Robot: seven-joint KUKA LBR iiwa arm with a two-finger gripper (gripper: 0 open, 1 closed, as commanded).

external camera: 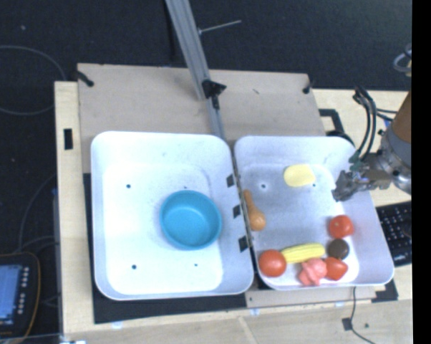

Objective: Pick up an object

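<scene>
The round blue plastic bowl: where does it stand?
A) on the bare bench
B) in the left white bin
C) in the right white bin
B: the round blue plastic bowl sits alone inside the left white bin, apart from the toy food in the right white bin.

left bin: bowl inside | right bin: toy foods clustered near front edge

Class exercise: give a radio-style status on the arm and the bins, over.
End effector over right white bin's far right edge. Pale yellow oval object closest, untouched. Nothing in between.
</scene>
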